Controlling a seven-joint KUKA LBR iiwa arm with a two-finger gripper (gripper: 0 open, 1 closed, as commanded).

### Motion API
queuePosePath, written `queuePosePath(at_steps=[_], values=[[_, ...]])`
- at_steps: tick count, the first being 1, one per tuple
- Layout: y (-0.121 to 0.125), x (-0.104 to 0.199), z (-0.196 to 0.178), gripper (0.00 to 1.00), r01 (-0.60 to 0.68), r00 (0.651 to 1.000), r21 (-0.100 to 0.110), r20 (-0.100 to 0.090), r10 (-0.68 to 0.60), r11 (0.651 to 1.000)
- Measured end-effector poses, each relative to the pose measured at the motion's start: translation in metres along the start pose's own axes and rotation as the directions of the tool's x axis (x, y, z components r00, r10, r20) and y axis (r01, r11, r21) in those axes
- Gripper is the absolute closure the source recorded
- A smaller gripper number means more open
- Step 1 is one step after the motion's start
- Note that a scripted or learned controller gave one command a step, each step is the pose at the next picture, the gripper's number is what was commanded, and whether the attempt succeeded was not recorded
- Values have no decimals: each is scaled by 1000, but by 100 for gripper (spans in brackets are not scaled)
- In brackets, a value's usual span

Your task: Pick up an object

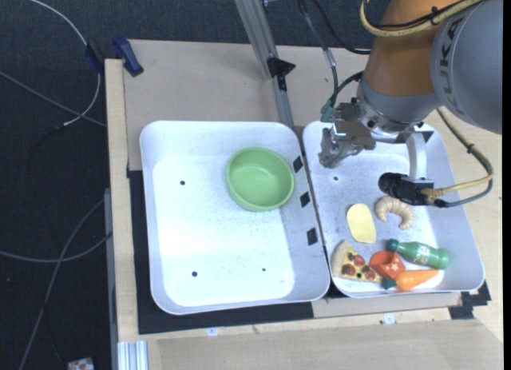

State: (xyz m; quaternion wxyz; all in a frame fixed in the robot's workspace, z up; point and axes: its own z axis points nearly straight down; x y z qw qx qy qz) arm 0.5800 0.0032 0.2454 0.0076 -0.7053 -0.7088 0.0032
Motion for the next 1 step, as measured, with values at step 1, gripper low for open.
queuePosePath(at_steps=[1], values=[[-14,60,-5,100,2,1000,1,0,-2,1000]])
